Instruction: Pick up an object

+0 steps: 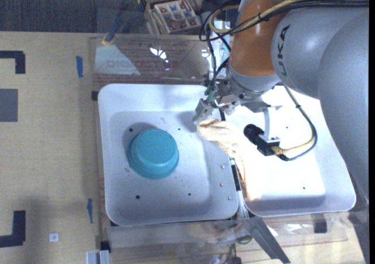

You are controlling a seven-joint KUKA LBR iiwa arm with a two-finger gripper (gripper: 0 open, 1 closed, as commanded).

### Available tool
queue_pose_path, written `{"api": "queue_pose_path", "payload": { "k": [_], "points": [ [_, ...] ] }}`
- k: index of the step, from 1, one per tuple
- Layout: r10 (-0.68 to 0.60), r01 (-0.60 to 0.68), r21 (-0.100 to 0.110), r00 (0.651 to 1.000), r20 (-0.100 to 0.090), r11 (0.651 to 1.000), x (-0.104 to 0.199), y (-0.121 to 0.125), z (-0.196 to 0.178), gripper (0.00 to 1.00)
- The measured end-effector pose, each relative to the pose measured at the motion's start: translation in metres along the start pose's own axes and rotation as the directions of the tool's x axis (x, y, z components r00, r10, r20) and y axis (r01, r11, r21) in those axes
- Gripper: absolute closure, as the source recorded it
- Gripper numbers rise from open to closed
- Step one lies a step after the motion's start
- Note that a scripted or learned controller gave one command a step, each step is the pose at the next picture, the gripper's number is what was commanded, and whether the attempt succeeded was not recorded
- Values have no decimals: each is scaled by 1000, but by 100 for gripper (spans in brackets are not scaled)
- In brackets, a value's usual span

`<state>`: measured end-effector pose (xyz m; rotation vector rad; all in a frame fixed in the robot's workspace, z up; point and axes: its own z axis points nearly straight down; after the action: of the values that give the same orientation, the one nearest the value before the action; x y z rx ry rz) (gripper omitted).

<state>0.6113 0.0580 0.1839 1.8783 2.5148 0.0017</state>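
A teal round bowl (153,153) sits upside down in the left bin (117,110), left of centre. A pale tan cloth-like thing (225,140) is draped over the rim between the two bins, running from the gripper toward the front edge. My gripper (205,112) hangs over the right side of the left bin, right at the cloth's upper end. Its tips touch or nearly touch the cloth; a grip is not clear from this angle.
The right bin (304,192) lies under the arm, brightly lit, with its front part bare. A clear plastic sheet (152,58) stands behind the left bin. Wooden bench surface extends to the left.
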Motion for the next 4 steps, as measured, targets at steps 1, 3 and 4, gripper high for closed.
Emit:
{"api": "queue_pose_path", "payload": {
  "k": [1, 3, 4],
  "points": [
    [-9, 9, 5, 1000, -2, 1000, 13, -8, 0, 0],
    [178, -178, 7, 984, -2, 984, -22, -32, 0, 100],
    [261, -261, 1, 965, 1, 965, -85, -15, 0, 100]
  ]
}}
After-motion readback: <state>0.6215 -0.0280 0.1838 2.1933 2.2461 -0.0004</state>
